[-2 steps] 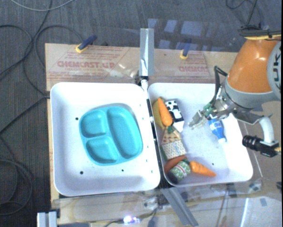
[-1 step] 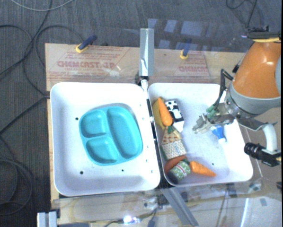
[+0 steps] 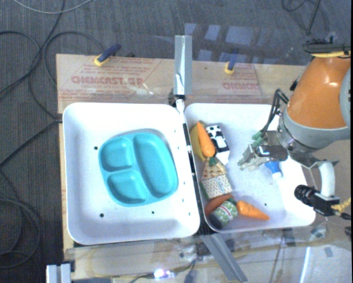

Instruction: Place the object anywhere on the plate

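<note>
The gripper (image 3: 251, 158) hangs low over the right bin (image 3: 294, 217), its metal tips pointing left toward the heap of toys, and from here I cannot tell whether they are parted or closed; nothing shows between them. A small blue piece (image 3: 274, 168) lies just beside the gripper on the bin floor, partly under the wrist, and I cannot make out what it is. The arm (image 3: 318, 99) leans in from the right, its orange band above, likely lined up for a grab at something in this bin.

The likely objects for the task all sit along the right bin's left wall: an orange carrot (image 3: 202, 140) at the top, a black-and-white toy (image 3: 216, 138) touching it, a patterned wedge (image 3: 215, 180) below, then a round green-and-red toy (image 3: 223, 212) beside a second carrot (image 3: 251, 211). They crowd one another, so a clean pick looks awkward.

The blue divided plate (image 3: 139, 168) rests in the left bin (image 3: 82, 217), with the two bin rims between it and the toys
</note>
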You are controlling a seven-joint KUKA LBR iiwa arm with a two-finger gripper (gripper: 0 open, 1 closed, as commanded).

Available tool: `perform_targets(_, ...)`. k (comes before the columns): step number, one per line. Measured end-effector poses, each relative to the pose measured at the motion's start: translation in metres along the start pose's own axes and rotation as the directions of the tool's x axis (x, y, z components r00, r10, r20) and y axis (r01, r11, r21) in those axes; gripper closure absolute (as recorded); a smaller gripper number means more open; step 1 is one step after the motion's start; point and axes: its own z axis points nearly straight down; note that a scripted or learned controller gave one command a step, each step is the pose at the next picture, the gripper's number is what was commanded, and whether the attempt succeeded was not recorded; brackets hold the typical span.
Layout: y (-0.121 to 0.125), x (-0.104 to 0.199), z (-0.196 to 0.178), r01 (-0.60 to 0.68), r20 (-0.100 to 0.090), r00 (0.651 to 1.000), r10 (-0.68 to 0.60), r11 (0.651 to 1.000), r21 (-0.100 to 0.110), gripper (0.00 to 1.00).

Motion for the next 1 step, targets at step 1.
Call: perform_targets(1,0.0007,0.015,0.0153,0.279,0.003,0.96,-0.279,0.96,-0.001,1.0)
